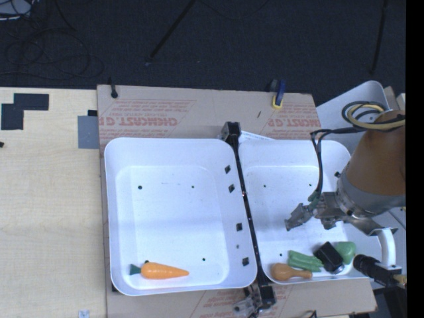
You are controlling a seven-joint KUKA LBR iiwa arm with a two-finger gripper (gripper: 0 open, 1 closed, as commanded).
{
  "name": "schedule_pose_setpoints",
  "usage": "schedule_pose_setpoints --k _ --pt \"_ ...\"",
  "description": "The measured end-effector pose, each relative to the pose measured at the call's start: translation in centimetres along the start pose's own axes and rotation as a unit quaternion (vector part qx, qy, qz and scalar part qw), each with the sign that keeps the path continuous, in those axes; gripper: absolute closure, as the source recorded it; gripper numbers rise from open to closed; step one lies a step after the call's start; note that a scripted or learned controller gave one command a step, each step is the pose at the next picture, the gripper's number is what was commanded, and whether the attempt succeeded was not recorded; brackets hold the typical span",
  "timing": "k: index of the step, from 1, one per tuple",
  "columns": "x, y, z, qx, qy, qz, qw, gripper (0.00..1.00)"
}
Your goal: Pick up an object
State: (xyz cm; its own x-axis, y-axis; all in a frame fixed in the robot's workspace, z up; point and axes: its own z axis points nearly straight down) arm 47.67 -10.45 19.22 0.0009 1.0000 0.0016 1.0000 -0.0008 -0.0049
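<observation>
A pale wood-grain worktop (46,204) is seen across the left of the camera view, marked with dark rectangular patches (26,108) near its far edge. A sheet of brown cardboard (205,114), printed with red lettering, is laid flat on the worktop and is fastened at its far edge by a blue and yellow clamp (277,93) and by a small dark clamp (113,91) at its left corner. Beyond the worktop, a dark floor (199,32) is seen, crossed by thin black cables (40,52). The light is even and soft.
</observation>
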Motion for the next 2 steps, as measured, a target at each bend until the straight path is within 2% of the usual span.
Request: schedule_pose_setpoints --k 1,2 --pt "8.6 -0.1 0.6 0.000 0.001 -0.004 1.0000 0.00" --pt "-3.7 -0.2 -3.4 -0.003 -0.004 0.005 1.0000 0.00"
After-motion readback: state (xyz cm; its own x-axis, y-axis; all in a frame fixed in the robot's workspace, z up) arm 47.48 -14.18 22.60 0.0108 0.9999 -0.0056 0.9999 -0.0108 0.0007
